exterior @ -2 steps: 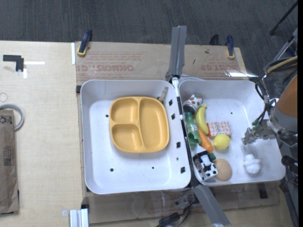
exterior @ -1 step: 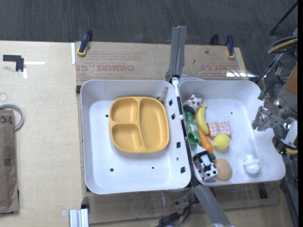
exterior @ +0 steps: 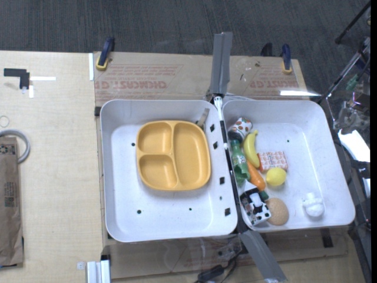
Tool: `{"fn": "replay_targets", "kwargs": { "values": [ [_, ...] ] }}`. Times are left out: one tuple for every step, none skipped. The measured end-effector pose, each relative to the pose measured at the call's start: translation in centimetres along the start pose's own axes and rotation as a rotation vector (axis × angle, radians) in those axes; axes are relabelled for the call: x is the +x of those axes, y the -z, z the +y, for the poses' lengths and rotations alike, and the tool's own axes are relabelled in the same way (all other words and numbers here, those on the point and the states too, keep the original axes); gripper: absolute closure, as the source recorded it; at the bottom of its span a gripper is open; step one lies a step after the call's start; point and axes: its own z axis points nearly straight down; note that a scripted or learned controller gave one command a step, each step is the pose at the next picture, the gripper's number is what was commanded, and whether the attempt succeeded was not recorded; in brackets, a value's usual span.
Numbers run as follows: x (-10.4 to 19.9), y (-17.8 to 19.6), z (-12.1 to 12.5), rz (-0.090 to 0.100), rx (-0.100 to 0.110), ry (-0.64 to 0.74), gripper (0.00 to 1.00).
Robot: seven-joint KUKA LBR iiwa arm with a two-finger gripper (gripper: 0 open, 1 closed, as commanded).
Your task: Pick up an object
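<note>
— What do we have in the left bin (exterior: 109,175)?

— A yellow divided plate (exterior: 174,155), lying flat towards the back of it, three compartments up.

— And the things we could pick up?

— They lie in the right bin (exterior: 330,134), mostly crowded against its left wall. From the back we see a white and red item (exterior: 240,125) (too small for us to name), then a banana (exterior: 251,149) just beside a green bottle (exterior: 238,158), with a carrot (exterior: 255,175) below them.

— Anything further out from that wall?

— A red and white packet (exterior: 273,159) touching a lemon (exterior: 275,176) just in front of it. At the front edge sit a black and white toy (exterior: 255,207) and a brown round piece (exterior: 277,211), touching. A small white object (exterior: 313,206) lies apart, near the front right corner.

— And the gripper?

— We cannot tell how far open it is, nor whether it has hold of anything. Every object we can see rests on the bin floor.

— Under the bins?

— Cardboard (exterior: 153,78), pinned at the back by two clamps (exterior: 106,53).
</note>
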Motion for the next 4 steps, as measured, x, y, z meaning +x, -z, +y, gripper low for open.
{"fn": "replay_targets", "kwargs": {
  "values": [
    [3.6,-6.0,6.8,0.0,0.001,-0.334,1.0],
    [6.4,-8.7,8.4,0.0,0.001,-0.53,1.0],
    [4.7,-17.2,7.9,0.0,0.002,-0.344,1.0],
    [3.5,-17.2,6.8,0.0,0.003,-0.802,1.0]
  ]
}}
